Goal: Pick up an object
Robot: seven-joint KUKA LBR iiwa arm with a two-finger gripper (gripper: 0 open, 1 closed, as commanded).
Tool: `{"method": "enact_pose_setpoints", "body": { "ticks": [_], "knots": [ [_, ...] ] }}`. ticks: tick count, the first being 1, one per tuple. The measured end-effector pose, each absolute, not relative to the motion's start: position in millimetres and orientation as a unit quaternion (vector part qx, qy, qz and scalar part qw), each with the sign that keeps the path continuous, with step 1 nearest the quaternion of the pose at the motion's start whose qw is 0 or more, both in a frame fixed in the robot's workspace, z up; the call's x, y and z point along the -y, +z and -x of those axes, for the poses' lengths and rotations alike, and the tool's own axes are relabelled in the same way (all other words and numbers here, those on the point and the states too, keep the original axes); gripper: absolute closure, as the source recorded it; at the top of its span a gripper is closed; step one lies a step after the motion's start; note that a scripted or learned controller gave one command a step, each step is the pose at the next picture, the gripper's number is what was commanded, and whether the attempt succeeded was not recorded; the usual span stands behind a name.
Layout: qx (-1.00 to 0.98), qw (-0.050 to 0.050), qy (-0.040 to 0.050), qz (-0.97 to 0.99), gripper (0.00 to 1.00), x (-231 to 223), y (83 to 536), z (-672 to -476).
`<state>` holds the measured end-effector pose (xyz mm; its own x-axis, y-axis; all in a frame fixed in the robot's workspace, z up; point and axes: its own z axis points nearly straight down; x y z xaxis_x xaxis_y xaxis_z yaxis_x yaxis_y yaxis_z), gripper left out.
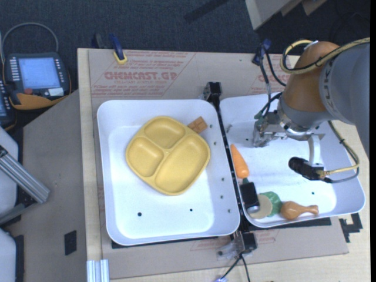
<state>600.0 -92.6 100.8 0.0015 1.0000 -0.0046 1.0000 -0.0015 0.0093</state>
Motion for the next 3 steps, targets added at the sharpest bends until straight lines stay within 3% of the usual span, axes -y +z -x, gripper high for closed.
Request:
{"method": "enact_pose_setpoints", "body": {
  "ticks": [2,3],
  "knots": [
    [-0.708,0.004,0.0024,-0.707,1.00,94.3,229.5,-607.9],
    [-0.708,0.000,-0.0006,-0.707,1.00,94.2,219.4,-608.0]
  ]
}}
